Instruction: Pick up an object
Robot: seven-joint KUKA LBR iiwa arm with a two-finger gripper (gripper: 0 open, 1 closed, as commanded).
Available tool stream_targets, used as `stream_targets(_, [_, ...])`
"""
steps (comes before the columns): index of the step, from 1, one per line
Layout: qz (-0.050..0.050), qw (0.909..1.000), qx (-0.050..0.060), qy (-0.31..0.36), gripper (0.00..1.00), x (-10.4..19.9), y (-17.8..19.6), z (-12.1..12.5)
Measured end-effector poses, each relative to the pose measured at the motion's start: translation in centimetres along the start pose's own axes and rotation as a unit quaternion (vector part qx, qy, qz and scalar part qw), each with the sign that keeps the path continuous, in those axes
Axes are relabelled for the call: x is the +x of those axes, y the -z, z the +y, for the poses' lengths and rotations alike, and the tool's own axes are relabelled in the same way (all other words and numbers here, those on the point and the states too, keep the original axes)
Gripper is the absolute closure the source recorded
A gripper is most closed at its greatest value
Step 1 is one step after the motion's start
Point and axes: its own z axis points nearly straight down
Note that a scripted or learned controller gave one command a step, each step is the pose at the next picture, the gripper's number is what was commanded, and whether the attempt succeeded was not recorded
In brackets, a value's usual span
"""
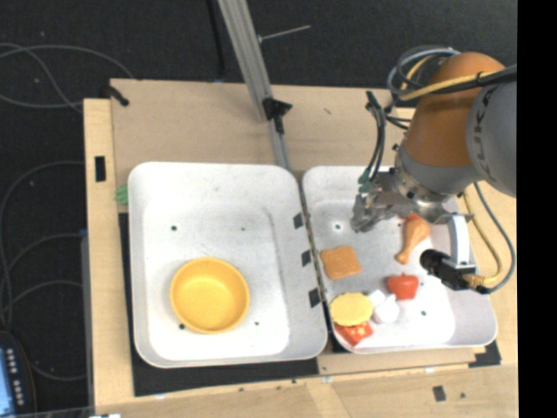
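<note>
Orange arm (444,120) above right bin (470,329), gripper (370,212) state unclear, toast (340,262) just below it.

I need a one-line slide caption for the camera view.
Robot hand above the right bin of toy food; a yellow bowl sits in the left bin.

Tan wooden bench (200,120) on dark floor (52,24) with loose cables (35,68).
</note>
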Motion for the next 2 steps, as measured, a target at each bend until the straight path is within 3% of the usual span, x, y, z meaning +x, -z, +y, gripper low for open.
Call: stream_targets(2, [-0.001, 1.0, 0.002, -0.002, 1.0, 10.7, 0.8, 2.3])
